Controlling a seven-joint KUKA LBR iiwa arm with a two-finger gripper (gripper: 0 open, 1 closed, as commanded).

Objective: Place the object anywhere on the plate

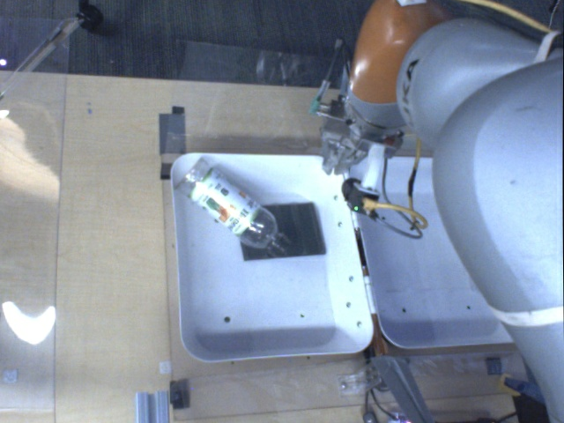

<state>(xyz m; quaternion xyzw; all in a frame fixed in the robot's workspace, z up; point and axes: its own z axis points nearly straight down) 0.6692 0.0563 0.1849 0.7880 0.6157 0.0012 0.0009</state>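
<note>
Bottle (226,204) is lying on its side in the left bin (203,315), neck end resting on the dark plate (295,229). My gripper (339,159) hangs at two o'clock from it; can't tell its opening. I'd grab across the body, then drop it mid-plate.

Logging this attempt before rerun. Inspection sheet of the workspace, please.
Surface: wooden bench bearing two white bins, left bin and right bin.
Job's things: clear bottle lies on its side in the left bin, one end overlapping the dark plate.
Clutter: nothing seen.
Grippers: claw sits above the left bin's upper right corner, apart from the bottle; finger state unclear.
Cables: yellow cable loops below the wrist.
Surroundings: dark floor beyond the bench.
</note>
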